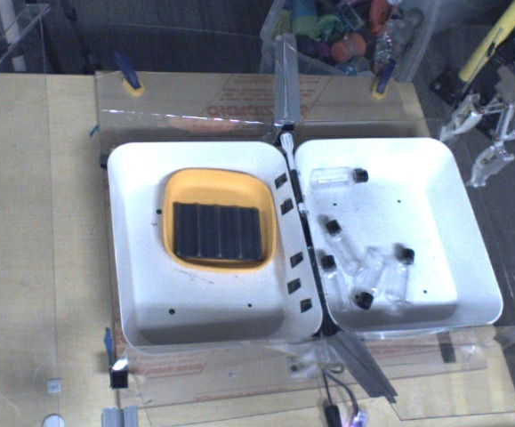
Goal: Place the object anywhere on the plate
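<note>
A yellow plate (179, 194) lies in the left bin (137, 238), and a dark ridged rectangular block (219, 231) rests on its middle. Several clear small bottles with black caps lie in the right bin (453, 229). One bottle (337, 176) lies alone near the back. The others (377, 278) cluster at the front centre. My gripper (479, 143) hangs outside the right bin's far right corner, above the bench edge. It is open, with nothing between its fingers.
A raised divider (298, 238) with black tabs separates the two bins. Behind the bins stands a clear tub of coloured toys (346, 12). Blue clamps (131, 80) hold a sheet at the back. Cables (341, 407) hang at the front.
</note>
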`<state>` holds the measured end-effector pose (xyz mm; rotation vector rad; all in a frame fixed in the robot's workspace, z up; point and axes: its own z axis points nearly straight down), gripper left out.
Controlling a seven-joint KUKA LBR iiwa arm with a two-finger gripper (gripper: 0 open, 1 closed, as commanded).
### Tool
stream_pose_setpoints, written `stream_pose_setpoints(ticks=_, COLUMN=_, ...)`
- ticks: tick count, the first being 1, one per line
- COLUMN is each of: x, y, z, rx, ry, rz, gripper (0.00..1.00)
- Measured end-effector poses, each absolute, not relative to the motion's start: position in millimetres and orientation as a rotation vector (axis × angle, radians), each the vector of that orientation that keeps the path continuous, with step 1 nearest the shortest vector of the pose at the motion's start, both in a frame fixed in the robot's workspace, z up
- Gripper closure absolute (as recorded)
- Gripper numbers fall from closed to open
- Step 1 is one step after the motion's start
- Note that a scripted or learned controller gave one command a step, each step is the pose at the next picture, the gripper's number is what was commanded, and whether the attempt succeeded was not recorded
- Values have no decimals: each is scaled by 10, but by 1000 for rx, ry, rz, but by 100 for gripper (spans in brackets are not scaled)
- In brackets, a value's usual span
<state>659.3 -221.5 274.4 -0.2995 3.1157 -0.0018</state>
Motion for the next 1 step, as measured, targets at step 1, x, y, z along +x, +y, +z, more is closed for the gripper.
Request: stream_pose_setpoints(ticks=1, x=6689, y=-2210, z=2644, rx=-593, ry=3073, rz=-2, gripper=0)
